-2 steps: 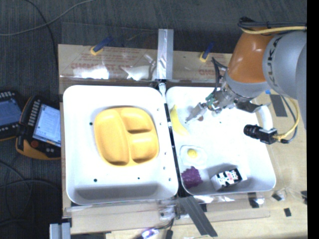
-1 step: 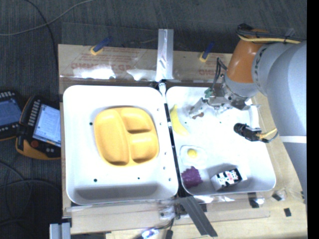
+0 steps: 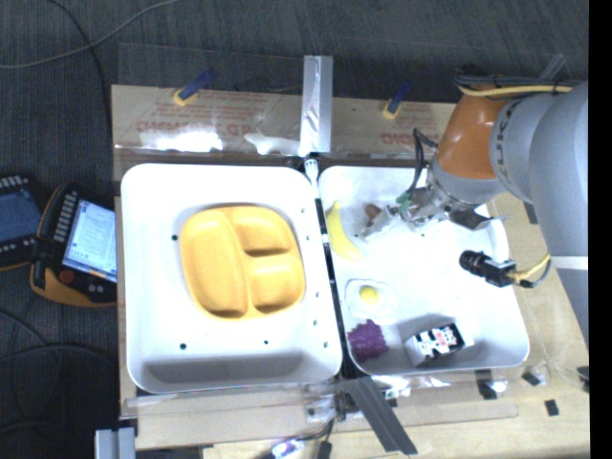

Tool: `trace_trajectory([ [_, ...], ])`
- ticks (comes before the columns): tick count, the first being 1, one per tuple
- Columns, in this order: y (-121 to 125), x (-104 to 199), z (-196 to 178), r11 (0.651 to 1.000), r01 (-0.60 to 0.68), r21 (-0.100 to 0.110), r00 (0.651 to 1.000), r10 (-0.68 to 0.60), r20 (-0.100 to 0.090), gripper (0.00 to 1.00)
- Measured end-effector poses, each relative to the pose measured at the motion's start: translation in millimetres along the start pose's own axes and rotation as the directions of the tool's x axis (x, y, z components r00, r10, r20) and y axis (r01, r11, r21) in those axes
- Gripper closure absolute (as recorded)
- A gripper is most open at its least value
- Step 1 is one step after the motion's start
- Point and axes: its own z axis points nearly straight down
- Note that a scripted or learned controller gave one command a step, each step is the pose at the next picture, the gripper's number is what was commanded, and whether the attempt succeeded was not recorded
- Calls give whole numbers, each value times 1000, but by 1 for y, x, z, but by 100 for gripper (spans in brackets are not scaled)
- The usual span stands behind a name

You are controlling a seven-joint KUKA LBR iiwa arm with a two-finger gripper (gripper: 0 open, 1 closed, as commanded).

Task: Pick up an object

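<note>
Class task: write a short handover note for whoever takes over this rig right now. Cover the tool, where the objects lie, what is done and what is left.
Tool: low in the right bin, far end, by a small brown object; finger state unclear.
Right bin: banana along the left wall, fried egg toy, purple grapes, small printed box.
Left bin: yellow divided tray.
Done: nothing visibly lifted.
Left: grasp one object and raise it.

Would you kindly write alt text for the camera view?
A grey robot arm reaches into the right bin, which holds a banana, fried egg, purple grapes and small box. The left bin holds a yellow tray.
</note>
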Motion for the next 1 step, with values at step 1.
trace_trajectory([
  [1,29,23,1,979,-204,3,979,204,0,0],
])
